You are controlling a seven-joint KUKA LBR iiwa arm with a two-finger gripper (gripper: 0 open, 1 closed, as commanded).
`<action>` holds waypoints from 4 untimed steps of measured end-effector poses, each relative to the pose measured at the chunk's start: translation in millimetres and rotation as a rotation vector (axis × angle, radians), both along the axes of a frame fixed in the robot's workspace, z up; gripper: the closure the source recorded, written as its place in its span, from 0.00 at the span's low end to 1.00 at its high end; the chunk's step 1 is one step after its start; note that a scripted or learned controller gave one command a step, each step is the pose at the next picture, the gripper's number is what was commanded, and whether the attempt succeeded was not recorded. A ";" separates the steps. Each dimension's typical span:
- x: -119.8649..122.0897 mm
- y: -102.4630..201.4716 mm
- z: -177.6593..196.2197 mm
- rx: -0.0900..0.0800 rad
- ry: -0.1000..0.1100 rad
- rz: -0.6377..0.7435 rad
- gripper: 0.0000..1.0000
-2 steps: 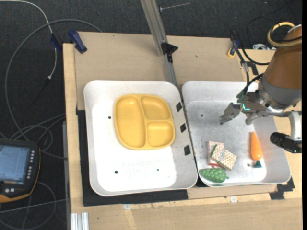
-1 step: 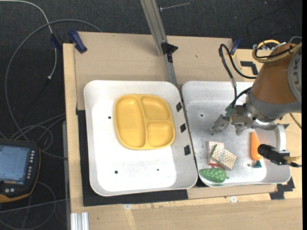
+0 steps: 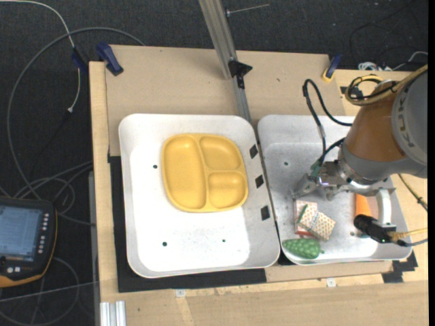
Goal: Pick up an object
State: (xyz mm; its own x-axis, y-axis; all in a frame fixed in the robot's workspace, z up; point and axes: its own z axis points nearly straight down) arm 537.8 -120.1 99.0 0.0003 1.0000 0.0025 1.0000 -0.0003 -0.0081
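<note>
Checked in tan and white, the packet (image 3: 315, 221) lies in the right bin (image 3: 285, 141) toward its near edge, touching the green pouch (image 3: 302, 248). The claw (image 3: 325, 179) hangs just beyond it, toward the far edge.

The wooden table (image 3: 177, 73) bears two shallow white bins side by side: the left bin (image 3: 143, 182) toward nine o'clock; the right bin (image 3: 285, 138) toward three o'clock, touching it.
</note>
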 end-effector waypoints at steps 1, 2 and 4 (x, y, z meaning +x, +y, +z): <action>-0.4 0.6 -7.1 0.000 -0.003 0.000 0.00; 0.6 1.0 4.4 0.000 -0.007 0.001 1.00; 2.3 -2.6 122.2 -0.004 -0.016 0.002 1.00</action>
